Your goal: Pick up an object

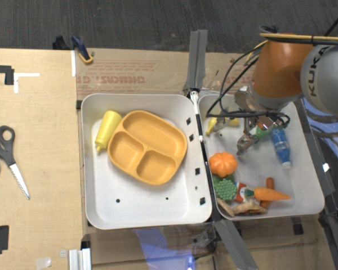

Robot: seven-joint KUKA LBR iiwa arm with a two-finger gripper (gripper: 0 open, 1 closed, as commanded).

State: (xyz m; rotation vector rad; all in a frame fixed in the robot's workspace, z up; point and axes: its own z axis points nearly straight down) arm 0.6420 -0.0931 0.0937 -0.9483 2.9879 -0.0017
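Several toys crowd the right bin (304, 204), so the gripper (249, 141) hangs low beside the blue bottle (281, 145); whether its jaws are open, I cannot tell

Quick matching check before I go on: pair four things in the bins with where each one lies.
Things:
1. divided plate
2. yellow bottle
3. toy pumpkin
4. toy carrot

Places:
A. right bin, near its front edge
B. left bin, against the plate's left rim
C. middle of the left bin
D. right bin, close to the divider between the bins

Pairs: 1-C, 2-B, 3-D, 4-A
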